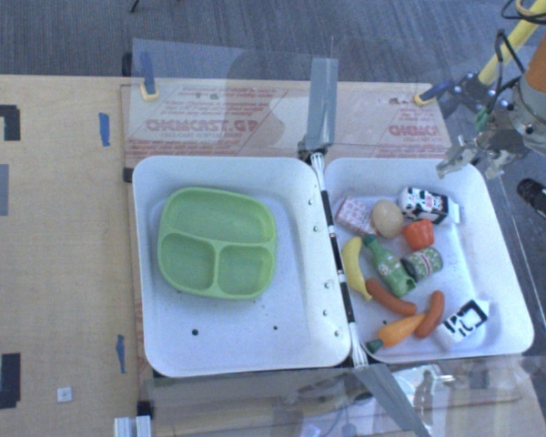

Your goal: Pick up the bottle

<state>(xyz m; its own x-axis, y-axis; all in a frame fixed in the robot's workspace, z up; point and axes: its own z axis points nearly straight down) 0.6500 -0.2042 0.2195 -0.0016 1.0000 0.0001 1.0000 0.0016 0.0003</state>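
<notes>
The green bottle (389,269) lies on its side in the middle of the right bin (505,271), its dark cap pointing to the far left. It is packed among other toys, with a banana (353,268) to its left and a green can with a red label (423,262) to its right. My gripper (478,157) hangs over the far right corner of this bin, well away from the bottle. It is open, and nothing is between its fingers.
The right bin also holds a pink box (353,215), a potato (387,218), a cow-patterned carton (424,205), a tomato (419,235), two sausages, a carrot (399,331) and a black-and-white block (464,320). A green divided plate (217,242) lies in the left bin (255,335).
</notes>
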